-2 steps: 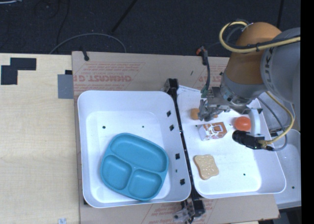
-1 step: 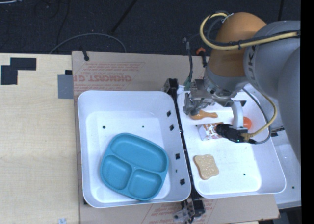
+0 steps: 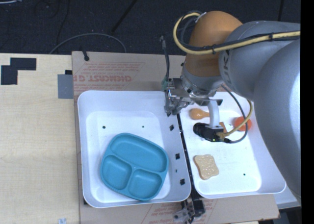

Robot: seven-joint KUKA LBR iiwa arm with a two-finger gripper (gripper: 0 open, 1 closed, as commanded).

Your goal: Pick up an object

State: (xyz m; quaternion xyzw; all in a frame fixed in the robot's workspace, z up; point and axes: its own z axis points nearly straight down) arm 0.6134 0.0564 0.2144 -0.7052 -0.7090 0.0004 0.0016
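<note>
Your end effector, open or closed you cannot tell, hangs over the dividing rim at nine o'clock of the tan piece, risking a rim strike.

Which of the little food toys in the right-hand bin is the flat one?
The tan bread slice, lying alone nearest the front. The pale-orange lump and the red-orange piece lie farther back and look rounder.
</note>
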